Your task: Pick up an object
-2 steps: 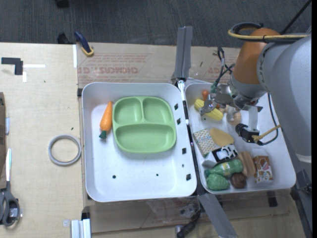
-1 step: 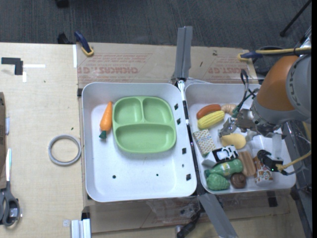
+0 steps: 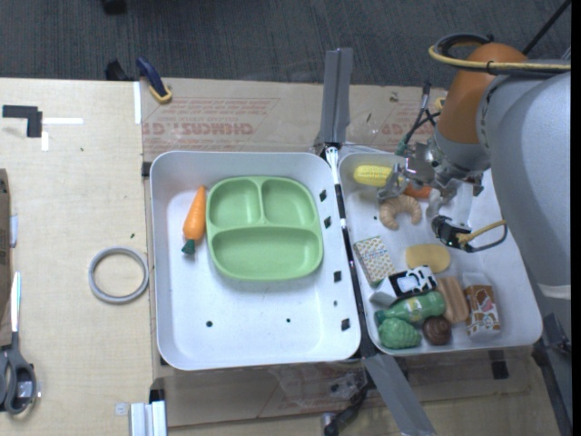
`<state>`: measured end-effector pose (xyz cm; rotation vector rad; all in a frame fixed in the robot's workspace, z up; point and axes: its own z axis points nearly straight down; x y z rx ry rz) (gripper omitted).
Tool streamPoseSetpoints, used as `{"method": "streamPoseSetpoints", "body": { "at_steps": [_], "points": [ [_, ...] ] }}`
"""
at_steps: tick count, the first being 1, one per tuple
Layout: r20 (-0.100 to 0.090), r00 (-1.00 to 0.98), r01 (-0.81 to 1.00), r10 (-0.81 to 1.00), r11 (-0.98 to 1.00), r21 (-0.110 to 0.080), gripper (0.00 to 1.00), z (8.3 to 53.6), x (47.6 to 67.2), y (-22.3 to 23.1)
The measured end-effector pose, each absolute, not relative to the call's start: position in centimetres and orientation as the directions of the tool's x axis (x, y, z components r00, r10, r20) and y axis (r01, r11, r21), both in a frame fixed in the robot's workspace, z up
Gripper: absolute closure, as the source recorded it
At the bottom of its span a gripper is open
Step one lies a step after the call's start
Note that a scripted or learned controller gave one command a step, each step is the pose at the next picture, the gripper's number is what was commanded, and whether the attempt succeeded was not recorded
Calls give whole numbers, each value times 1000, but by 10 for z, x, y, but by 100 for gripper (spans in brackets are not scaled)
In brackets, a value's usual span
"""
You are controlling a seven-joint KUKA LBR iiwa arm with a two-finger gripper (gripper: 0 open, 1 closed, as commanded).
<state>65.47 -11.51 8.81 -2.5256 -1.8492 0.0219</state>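
My gripper (image 3: 416,176) is low over the far end of the right bin (image 3: 508,271). It hangs just above a small orange-red piece (image 3: 418,191), most of which it hides. A tan croissant (image 3: 401,211) lies right below it, and a yellow corn cob (image 3: 372,174) to its left. Nearer in the same bin lie a patterned cracker pack (image 3: 373,258), a yellow chip (image 3: 428,258), a black-and-white item (image 3: 413,282), a green bottle (image 3: 413,309), a green leafy toy (image 3: 398,332), a hot dog (image 3: 452,300) and a snack packet (image 3: 481,309).
The left bin (image 3: 245,334) holds a green divided plate (image 3: 265,227) and a carrot (image 3: 194,214) beside it. A black part on a yellow cable (image 3: 458,234) hangs from the arm over the right bin. A tape ring (image 3: 118,273) and scissors (image 3: 16,371) lie on the bench at left.
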Motion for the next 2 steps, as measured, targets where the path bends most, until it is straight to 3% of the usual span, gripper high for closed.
{"method": "streamPoseSetpoints", "body": {
  "at_steps": [1,2],
  "points": [
    [-6,299,954,954,-299,-8,100,102,658,-115],
    [-2,345,938,938,-345,0,100,92,658,-185]
  ]
}}
